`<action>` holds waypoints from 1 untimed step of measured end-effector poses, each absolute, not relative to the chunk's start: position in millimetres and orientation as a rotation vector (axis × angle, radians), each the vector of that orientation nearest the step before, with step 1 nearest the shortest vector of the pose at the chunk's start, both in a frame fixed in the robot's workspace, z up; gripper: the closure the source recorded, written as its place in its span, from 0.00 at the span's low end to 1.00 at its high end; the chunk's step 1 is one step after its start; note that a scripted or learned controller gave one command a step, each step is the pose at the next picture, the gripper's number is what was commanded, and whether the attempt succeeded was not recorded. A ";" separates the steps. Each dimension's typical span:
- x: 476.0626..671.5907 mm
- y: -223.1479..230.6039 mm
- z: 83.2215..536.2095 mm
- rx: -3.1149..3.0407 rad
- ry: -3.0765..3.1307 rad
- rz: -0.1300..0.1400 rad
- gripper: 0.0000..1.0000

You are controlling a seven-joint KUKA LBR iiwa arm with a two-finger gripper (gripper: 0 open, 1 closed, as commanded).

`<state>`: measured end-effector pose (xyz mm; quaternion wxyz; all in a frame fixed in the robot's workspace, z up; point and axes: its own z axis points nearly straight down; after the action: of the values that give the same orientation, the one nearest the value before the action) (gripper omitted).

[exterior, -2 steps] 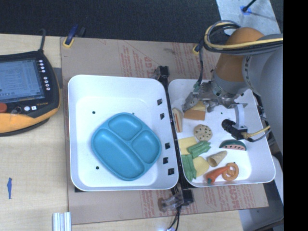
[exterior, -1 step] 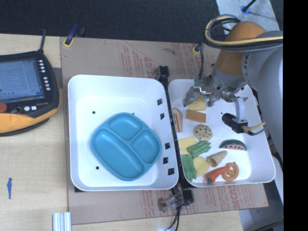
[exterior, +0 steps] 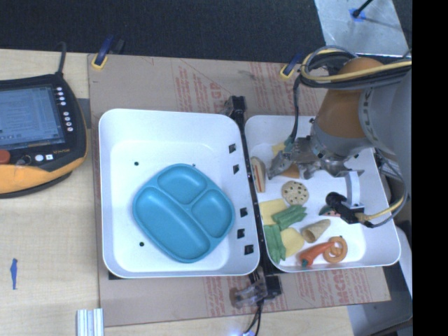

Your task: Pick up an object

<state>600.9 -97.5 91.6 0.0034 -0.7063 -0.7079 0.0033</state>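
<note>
While the grey arm [exterior: 381,110] reaches in from the right over the bench [exterior: 42,236], its gripper [exterior: 297,161] hangs low above the far part of the right bin [exterior: 381,254]; whether the jaws are open or closed cannot be told, and nothing shows between them. The left bin [exterior: 115,138] holds a blue divided plate [exterior: 183,212]. A tablet [exterior: 35,135] sits at the bench's left edge. In the right bin, toy food crowds together: a hot dog [exterior: 258,174] lying lengthwise along the left wall, just left of the gripper; a green bean pod [exterior: 289,216] slanting; a carrot [exterior: 313,253] pointing left; a round cookie [exterior: 295,192] just below the gripper.
</note>
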 end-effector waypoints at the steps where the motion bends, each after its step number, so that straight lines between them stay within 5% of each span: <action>1: 652.4 -94.6 92.9 -2.217 -2.229 -0.002 0.00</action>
<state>652.4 -94.6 92.9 -0.0009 -0.7052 -0.7090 -0.0005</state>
